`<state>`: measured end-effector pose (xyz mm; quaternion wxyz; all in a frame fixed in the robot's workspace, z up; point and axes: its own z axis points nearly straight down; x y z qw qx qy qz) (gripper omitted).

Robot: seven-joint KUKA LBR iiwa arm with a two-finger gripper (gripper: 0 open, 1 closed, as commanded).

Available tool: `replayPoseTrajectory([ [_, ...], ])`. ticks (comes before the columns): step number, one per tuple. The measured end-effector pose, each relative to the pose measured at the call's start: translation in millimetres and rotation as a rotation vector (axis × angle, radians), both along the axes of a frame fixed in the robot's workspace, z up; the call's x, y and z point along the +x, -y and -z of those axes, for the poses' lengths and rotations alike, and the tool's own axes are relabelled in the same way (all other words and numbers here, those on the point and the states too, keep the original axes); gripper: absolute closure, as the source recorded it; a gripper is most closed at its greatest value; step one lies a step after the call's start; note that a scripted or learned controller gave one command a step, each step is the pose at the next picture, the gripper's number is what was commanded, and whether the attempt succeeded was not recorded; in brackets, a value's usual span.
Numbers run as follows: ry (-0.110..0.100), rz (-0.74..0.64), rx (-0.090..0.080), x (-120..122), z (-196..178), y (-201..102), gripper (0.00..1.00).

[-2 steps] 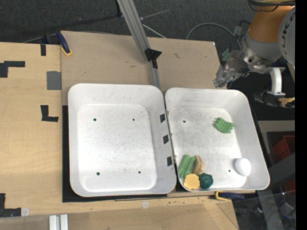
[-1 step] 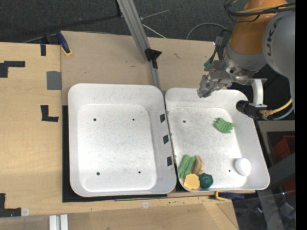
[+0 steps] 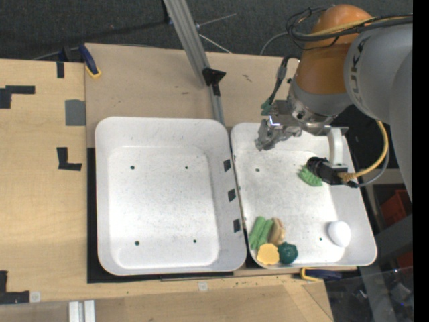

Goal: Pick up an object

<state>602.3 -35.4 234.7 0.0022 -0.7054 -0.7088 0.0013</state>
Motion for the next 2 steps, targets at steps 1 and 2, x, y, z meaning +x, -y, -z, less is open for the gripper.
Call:
replayPoseTrajectory([
  [1,0.002,-0.002,0.001,-23.8,-6.8,-53.2,1.0],
  [2,0.001,-0.002,0.0,-40.7,-9.8,-102.3,1.0],
])
